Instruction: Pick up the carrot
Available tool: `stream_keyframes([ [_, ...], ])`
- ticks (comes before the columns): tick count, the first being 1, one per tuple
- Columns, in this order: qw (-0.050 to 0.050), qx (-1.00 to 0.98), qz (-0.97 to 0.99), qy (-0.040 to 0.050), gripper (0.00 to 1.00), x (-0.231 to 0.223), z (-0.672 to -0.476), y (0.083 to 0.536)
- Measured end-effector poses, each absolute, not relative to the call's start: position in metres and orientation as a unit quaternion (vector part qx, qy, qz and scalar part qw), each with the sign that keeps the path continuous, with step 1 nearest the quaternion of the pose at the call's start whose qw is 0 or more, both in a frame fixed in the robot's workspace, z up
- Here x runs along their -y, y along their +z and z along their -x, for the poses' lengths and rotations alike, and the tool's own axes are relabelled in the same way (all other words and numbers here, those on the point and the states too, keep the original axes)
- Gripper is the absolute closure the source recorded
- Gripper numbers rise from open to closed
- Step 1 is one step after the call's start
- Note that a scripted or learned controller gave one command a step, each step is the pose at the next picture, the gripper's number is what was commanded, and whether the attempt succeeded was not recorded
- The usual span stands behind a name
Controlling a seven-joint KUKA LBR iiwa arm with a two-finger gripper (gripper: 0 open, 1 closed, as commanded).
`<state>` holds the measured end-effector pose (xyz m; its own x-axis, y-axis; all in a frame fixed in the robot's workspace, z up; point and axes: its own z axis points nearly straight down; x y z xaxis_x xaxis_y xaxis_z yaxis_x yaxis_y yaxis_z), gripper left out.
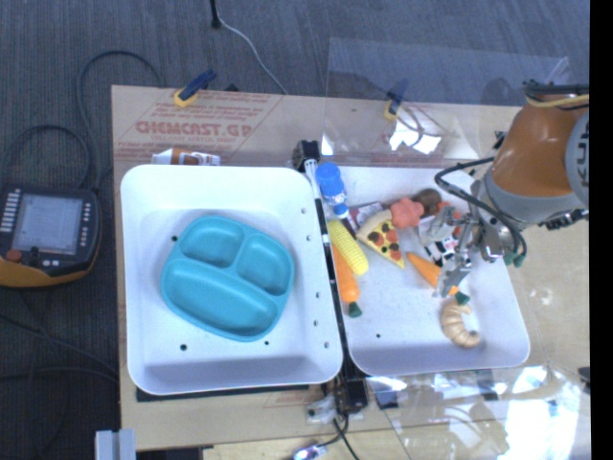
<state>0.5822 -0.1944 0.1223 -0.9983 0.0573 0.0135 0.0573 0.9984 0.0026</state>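
My end effector (pixel 458 278) hangs low in the right bin (pixel 498 343), just beside a small carrot (pixel 422 267) lying on the bin floor near the pizza slice (pixel 383 235). A second, longer carrot (pixel 346 276) rests against the bin's left wall under the corn cob (pixel 347 244). Whether I am spread wide or pinched narrow, I cannot tell. I judge the pick not yet made: nothing is lifted.

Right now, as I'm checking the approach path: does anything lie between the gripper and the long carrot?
A small orange wedge lies just left of the gripper, toward the carrot. Beyond it the bin floor looks bare. The corn touches the carrot's upper end.
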Motion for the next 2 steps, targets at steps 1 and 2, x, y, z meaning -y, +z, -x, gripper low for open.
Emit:
stream_keyframes([
  [1, -0.006, 0.986, 0.169, -0.0047, 0.00, 0.214, -0.566, 0.091],
  [2, -0.009, 0.975, 0.221, -0.0017, 0.00, 0.123, -0.586, 0.091],
])
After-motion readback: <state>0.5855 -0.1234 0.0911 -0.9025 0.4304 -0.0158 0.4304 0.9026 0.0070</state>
